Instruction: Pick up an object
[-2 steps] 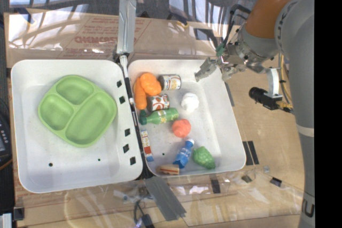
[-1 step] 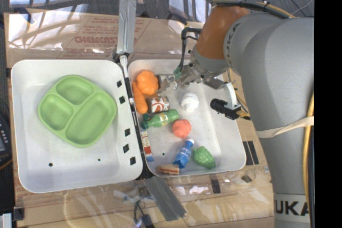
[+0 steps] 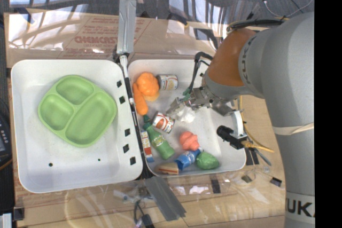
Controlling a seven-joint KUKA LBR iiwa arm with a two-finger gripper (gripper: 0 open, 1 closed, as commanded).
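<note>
Bins sit side by side on the bench: the left bin (image 3: 26, 157) carries a green divided plate (image 3: 78, 110), and the right bin (image 3: 227, 168) holds a scatter of small objects. The grey arm (image 3: 278, 67) with its orange band (image 3: 230, 61) reaches in from the right, and its gripper (image 3: 184, 105) hangs low over the middle of the right bin, just beside a small red-and-white can (image 3: 163, 123) that lies tilted below and to the left of it. How far the claw is spread, and whether anything sits in it, cannot be told from this angle; the tip is a blur of pale metal against the white floor. Along the bin's left wall an orange toy (image 3: 146, 85) rests near the top with an orange carrot-like piece (image 3: 140, 102) running down from it, and a tin can (image 3: 168, 82) lies on its side just right of the orange toy. Lower down, a green bottle (image 3: 159, 142) lies slanted, with a pink lumpy object (image 3: 188, 141) to its right, well apart from the gripper. Near the bottom edge sit a blue crumpled item (image 3: 187, 159), a green leafy toy (image 3: 208, 160) touching it, and a flat sandwich-like piece (image 3: 168, 170).
</note>
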